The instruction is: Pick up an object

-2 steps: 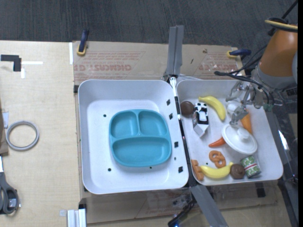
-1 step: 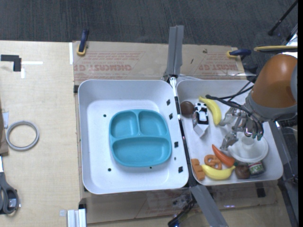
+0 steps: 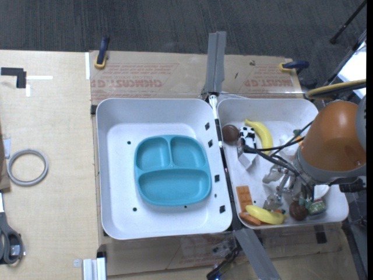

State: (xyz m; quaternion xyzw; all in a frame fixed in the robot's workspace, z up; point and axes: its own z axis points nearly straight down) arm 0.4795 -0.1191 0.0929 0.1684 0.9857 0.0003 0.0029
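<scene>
Reaching in from the frame's right, arm [image 3: 335, 139] low over the right bin [image 3: 274, 111], gripper [image 3: 284, 185] down at lower right among clutter; whether spread or pinching, cannot tell. Just below: yellow banana [image 3: 265, 214]. Another banana [image 3: 260, 133] at upper middle. Left bin [image 3: 113, 156] holding teal divided plate [image 3: 172, 170].

I log the left white bin [image 3: 111, 156]: teal divided plastic plate [image 3: 173, 170] mid-floor, open margins around. Right white bin [image 3: 280, 114]: crowded, arm overhead.
</scene>
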